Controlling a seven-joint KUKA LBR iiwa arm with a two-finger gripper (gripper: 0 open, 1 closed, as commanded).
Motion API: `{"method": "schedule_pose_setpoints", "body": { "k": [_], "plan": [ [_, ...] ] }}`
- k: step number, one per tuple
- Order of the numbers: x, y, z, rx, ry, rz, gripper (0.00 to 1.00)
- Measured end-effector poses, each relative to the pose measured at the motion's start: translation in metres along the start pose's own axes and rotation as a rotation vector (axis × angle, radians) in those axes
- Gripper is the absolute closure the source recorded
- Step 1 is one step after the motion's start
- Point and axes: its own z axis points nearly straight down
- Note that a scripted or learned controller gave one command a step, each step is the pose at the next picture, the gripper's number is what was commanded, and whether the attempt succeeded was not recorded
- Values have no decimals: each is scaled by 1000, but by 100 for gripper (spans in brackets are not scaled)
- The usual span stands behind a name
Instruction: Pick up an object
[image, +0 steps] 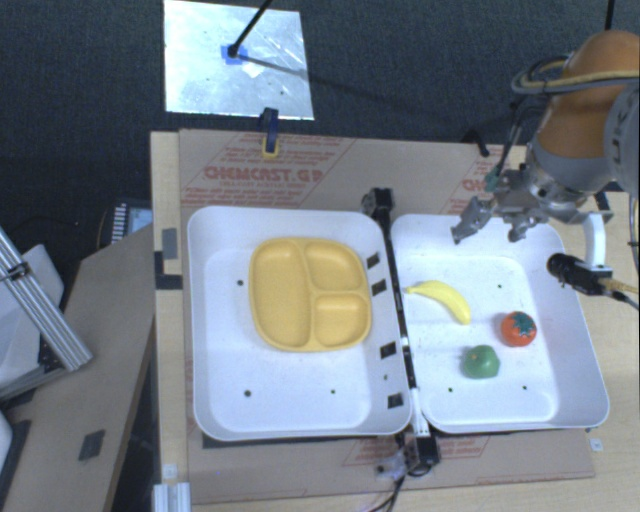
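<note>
The gripper (494, 228) hangs with its 2 fingers spread apart and nothing between them over the right bin's (575, 385) far edge, well apart from the banana (444, 298), so a descent here would probably close on air.

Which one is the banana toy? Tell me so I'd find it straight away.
Look at the right-hand white bin, the one without the yellow divided plate. The banana lies near that bin's left side, close to the middle divider. It is the only long, curved yellow piece; its neighbours, an orange-red fruit and a green one, are round.
</note>
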Motion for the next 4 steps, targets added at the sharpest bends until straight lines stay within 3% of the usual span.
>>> {"method": "schedule_pose_setpoints", "body": {
  "k": [1,4],
  "plan": [
    [0,2,-8,-13,-1,-2,0],
    [9,5,147,-9,0,0,0]
  ]
}}
